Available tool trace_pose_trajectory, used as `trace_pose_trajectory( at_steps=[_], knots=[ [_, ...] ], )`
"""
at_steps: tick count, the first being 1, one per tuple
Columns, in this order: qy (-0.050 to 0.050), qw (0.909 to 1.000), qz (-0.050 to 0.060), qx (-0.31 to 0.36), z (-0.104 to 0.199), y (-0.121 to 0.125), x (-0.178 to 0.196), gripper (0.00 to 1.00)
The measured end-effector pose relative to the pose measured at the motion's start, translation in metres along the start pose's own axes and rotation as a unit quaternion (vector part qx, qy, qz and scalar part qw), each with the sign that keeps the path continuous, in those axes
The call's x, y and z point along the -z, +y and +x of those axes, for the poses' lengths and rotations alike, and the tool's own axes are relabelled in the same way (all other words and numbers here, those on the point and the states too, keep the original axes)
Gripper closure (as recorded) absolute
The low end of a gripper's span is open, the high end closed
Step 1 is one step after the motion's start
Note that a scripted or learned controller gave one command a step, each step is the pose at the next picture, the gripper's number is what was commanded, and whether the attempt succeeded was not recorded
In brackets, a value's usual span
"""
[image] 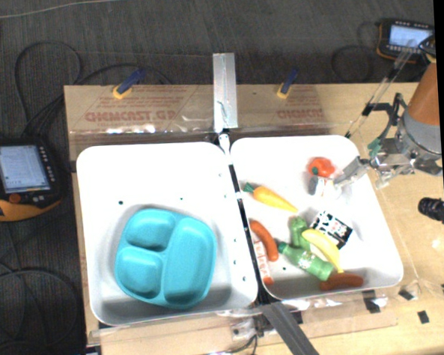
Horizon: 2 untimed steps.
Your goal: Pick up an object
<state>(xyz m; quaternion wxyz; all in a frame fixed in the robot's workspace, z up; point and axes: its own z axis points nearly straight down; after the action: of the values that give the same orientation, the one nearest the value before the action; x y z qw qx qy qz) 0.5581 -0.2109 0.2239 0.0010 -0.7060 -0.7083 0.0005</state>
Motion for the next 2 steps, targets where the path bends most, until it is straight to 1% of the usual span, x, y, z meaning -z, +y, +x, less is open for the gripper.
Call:
trace_pose_trajectory(
  at_steps=[1,2],
  knots=[
    [0.0,0.9971,0.001,0.076,0.045,-0.037,-0.064,0.0],
    [-0.003,0.9852,-0.003,0.172,0.044,0.032,-0.135,0.0]
  ],
)
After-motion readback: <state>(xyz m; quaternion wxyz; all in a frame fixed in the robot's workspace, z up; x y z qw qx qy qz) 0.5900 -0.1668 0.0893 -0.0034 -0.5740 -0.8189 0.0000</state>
